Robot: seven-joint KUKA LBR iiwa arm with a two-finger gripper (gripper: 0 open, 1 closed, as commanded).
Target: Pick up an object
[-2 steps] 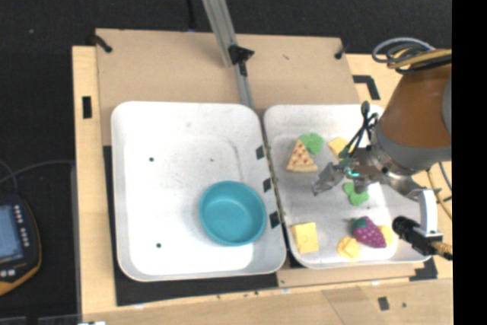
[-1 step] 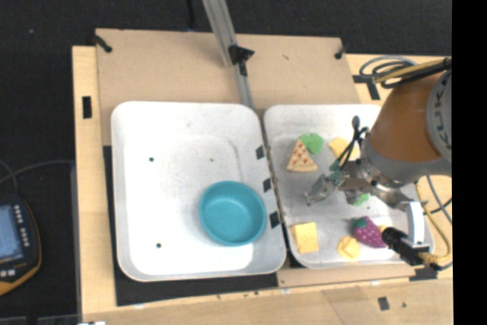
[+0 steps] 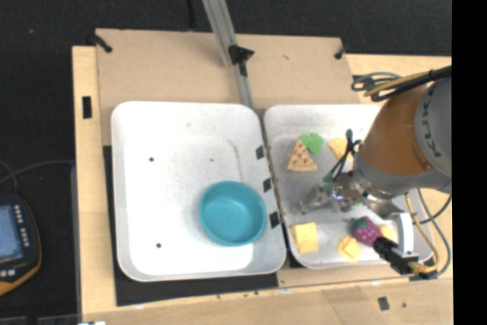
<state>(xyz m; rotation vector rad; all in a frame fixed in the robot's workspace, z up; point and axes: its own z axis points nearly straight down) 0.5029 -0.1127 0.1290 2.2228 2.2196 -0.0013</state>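
My gripper point(image 3: 319, 198) hangs low over the middle of the right bin point(image 3: 283, 122), below the orange-banded wrist. Around it lie several toys. A pizza slice point(image 3: 301, 157) sits just up and left of it, with a green piece point(image 3: 313, 142) and a yellow piece point(image 3: 337, 148) behind that. A yellow block point(image 3: 305, 237) lies near the bin's front edge, to the gripper's lower left. Purple grapes point(image 3: 365, 230) and a small yellow toy point(image 3: 348, 247) rest at the front right, partly under the arm. Nothing shows in the gripper's grasp.
A teal bowl point(image 3: 232, 212) stands in the left bin point(image 3: 152, 141), close to the divider between the bins. A grey metal pole point(image 3: 217, 7) slants down from the top to the bins' back edge. Cables point(image 3: 377, 84) trail at the back right.
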